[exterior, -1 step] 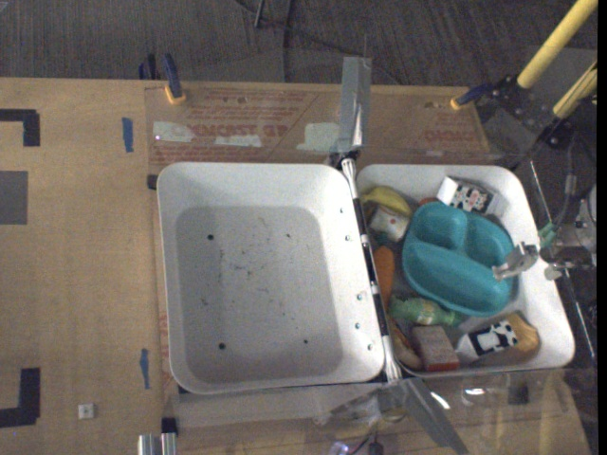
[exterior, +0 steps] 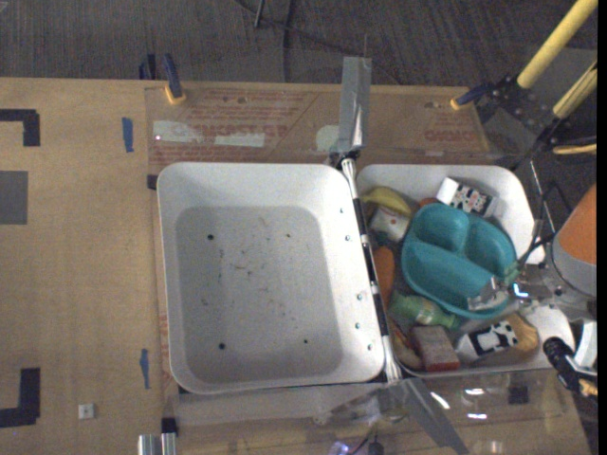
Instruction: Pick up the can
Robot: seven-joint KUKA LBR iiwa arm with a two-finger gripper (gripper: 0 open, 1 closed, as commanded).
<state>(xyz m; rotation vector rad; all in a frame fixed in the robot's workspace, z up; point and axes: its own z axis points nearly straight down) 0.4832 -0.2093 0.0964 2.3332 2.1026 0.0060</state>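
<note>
The gripper [exterior: 493, 294] rests at the teal bowl's [exterior: 455, 259] rim in the right bin [exterior: 517, 190]; finger state cannot be determined. The can [exterior: 389, 224], beside the banana [exterior: 389, 198], is not yet grasped.

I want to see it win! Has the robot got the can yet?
Not yet. The metal claw is down in the right white bin, at the edge of the teal plastic divided dish, with no can between its fingers. Finding, gripping and lifting the can are all left.
</note>
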